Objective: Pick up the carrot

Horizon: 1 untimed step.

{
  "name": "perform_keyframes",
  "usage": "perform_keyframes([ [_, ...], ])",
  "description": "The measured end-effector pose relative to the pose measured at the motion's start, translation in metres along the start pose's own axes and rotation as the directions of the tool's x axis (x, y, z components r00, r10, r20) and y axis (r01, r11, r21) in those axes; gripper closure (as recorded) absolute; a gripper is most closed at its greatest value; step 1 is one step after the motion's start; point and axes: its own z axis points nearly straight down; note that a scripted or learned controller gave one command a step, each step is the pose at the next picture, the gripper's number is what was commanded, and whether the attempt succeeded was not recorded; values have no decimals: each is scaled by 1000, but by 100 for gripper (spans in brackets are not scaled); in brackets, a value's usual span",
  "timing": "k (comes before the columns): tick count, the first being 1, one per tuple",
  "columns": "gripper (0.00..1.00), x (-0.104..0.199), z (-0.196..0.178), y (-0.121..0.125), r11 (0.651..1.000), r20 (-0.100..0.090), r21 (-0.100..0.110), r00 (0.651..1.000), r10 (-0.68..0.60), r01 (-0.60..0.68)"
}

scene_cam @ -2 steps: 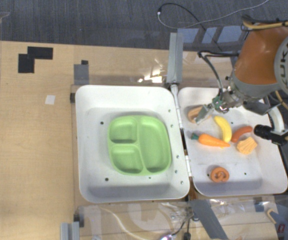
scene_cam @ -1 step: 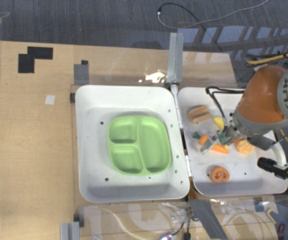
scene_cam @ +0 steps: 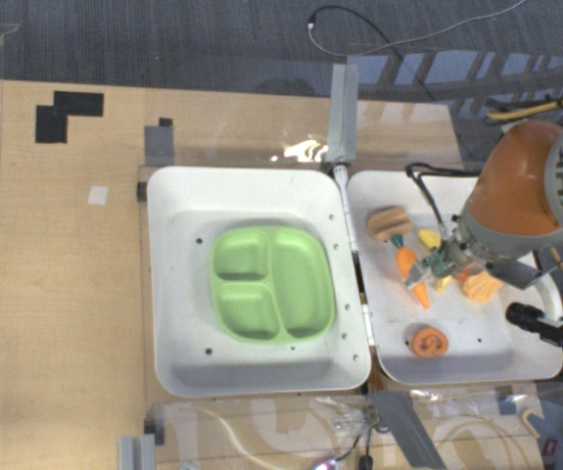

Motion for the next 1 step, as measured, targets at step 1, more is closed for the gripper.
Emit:
perform_keyframes([
  [1, 100, 44, -106, 31, 1000, 0, 2, 1000, 11, -11],
])
